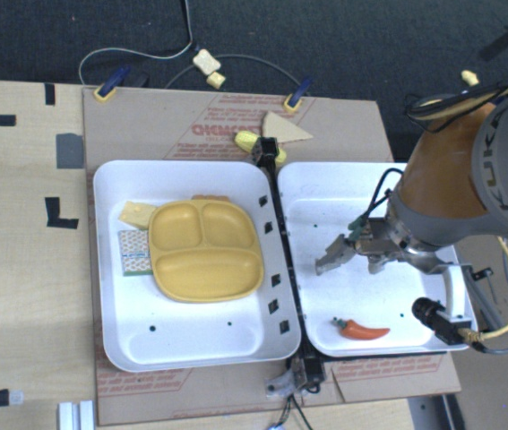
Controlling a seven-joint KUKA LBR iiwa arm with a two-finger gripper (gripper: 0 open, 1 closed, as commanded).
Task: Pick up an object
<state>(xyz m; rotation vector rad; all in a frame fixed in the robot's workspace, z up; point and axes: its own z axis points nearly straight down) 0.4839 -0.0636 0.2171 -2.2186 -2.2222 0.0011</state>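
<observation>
Pepper (362, 331), a small red-orange chili with a green stem, lies in the right bin (325, 191), close to that bin's near wall and just right of the divider between the 2 bins. Its long axis runs roughly along the near wall, stem end toward the divider. Beyond the pepper, over the middle of the same bin, hangs the tool (348, 252), its fingers spread wide with nothing between them; the pepper sits nearer than the tool and slightly right of it, apart from it. Bare floor surrounds the pepper, though the near wall crowds 1 side. Farther off, past the divider, the left bin (110, 240) holds a yellow divided plate (205, 249).
</observation>
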